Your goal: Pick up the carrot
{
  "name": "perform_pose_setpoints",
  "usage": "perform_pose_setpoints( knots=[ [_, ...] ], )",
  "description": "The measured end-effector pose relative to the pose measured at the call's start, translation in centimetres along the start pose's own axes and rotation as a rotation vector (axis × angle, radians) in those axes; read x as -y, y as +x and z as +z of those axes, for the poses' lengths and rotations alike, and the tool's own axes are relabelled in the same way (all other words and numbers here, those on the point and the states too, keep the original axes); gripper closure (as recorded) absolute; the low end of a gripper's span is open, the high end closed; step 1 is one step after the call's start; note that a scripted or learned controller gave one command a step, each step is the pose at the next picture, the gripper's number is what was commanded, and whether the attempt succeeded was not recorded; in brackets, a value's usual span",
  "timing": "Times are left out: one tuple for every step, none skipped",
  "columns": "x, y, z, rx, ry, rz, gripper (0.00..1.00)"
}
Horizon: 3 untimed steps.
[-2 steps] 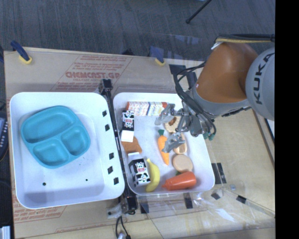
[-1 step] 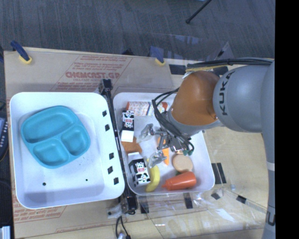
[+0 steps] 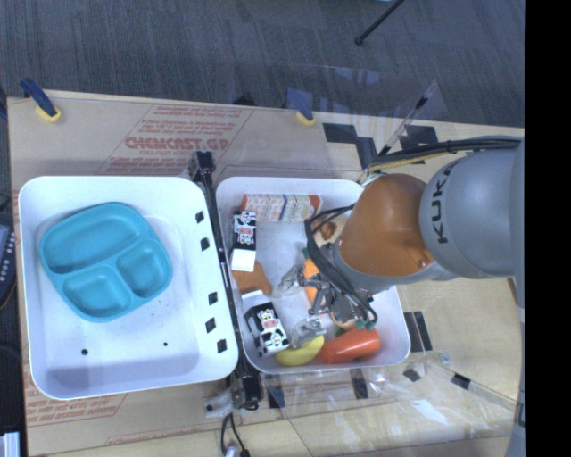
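The desk (image 3: 268, 134) is covered with tan cardboard printed in red lettering, and it runs across the frame at a slight tilt. Blue and yellow clamps (image 3: 40, 100) grip its far edge at the left corner and again near the middle (image 3: 302, 105). Black tape marks (image 3: 343, 136) lie on the cardboard toward the right. Beyond the desk is a dark grey carpeted floor (image 3: 178, 45) with a fine ribbed weave. A thin dark rod (image 3: 382, 20) slants across the floor at the top. Light is even and soft.

Single fixed camera above bench (image 3: 134, 134), looking down at slant; both bins in frame, arm (image 3: 464, 214) entering right.
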<state>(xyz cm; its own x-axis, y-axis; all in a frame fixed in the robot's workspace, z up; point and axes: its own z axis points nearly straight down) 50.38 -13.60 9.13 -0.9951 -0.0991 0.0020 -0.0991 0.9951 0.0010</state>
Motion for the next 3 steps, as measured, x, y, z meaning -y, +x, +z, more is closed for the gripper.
perform_pose_setpoints(
  knots=[
    [-0.3,-0.3,-1.1,0.004,0.001,-0.011,1.00],
    [-3.3,-3.0,-0.1,0.006,0.004,0.430,1.00],
    [-1.6,-0.2,-5.5,0.006,0.001,0.560,1.00]
  ],
)
